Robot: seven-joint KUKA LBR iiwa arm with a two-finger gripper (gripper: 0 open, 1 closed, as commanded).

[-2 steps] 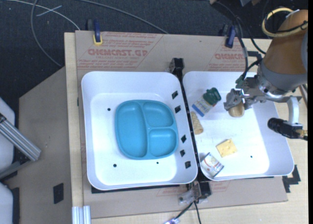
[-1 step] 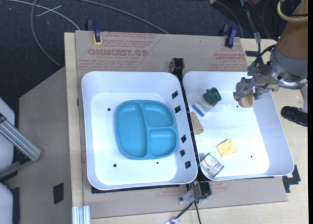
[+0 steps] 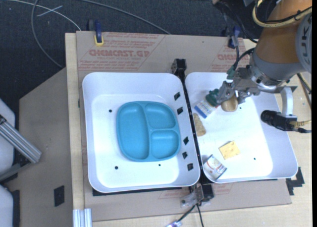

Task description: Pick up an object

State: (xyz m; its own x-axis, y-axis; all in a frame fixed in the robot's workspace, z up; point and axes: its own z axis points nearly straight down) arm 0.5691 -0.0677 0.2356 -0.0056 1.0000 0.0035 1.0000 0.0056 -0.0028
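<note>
Cardboard-topped bench (image 3: 124, 47) bears two bins; gripper (image 3: 233, 93) is seen low over right bin (image 3: 277, 161), near a tan object (image 3: 229, 104). Jaw state cannot be told.

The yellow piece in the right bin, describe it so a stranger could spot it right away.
Look in the right bin, toward its near edge. The yellow piece lies flat there, a small square tilted like a diamond. It sits between the cork-like cylinder and the crumpled wrapper, and it alone is bright yellow.

Yellow cheese-like wedge (image 3: 229, 149) flat on right bin floor, near its front.
</note>
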